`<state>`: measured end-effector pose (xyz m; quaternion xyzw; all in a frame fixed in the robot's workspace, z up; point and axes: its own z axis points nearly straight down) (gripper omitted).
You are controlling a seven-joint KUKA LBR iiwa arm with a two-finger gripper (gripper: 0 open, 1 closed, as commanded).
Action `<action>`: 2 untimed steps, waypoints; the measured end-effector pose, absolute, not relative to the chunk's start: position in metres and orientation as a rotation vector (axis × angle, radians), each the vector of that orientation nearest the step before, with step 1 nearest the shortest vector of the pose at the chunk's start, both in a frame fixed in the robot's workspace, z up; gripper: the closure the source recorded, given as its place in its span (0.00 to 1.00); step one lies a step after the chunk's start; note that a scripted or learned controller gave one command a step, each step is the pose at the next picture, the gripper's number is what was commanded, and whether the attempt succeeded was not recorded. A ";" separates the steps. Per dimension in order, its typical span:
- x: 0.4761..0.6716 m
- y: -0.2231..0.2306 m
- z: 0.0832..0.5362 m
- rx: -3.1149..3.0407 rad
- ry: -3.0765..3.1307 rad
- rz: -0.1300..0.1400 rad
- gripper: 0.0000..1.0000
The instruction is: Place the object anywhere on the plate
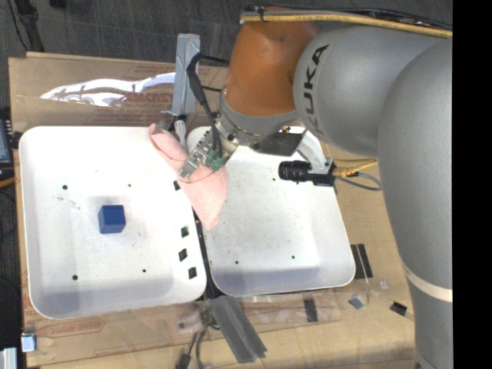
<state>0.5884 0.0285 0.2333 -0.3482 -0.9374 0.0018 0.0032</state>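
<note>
— What sits in the left bin (46, 206)?

— A small blue cube (112, 218), alone on the floor of it, left of the middle.

— And beside it?

— The right bin (323, 244), touching it along the inner rims. Both rest on brown cardboard (31, 83), which bears a strip of shiny clear tape (108, 92) above the left bin. Black tape patches (361, 261) lie right of the right bin

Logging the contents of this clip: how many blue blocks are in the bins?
1. The blue block lies in the left bin, left of centre. The arm and a pink cloth cover part of the right bin, so another could be hidden.
</note>
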 end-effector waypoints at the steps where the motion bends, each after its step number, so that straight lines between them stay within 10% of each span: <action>1: 0.586 0.079 0.240 -0.478 -3.101 0.003 1.00; 2: 0.580 0.131 0.244 0.012 -3.138 0.001 1.00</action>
